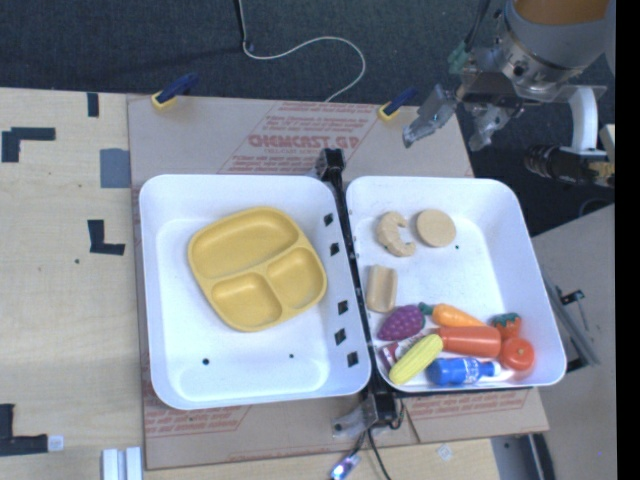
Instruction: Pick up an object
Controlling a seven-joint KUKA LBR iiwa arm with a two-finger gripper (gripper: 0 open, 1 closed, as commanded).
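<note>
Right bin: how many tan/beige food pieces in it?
3, all in the right bin's upper left: a bitten croissant-like piece, a round cookie beside it, and a bread slice below. The pile at the bottom might hide another.

Glossy plastic toy food [470, 341], matt yellow plastic tray [257, 266]

Your table [60, 298] carries a cardboard sheet [290, 138]. On the sheet you have two white bins [170, 368] side by side, touching.

tray [258, 267] in left bin [165, 298], food right
</note>
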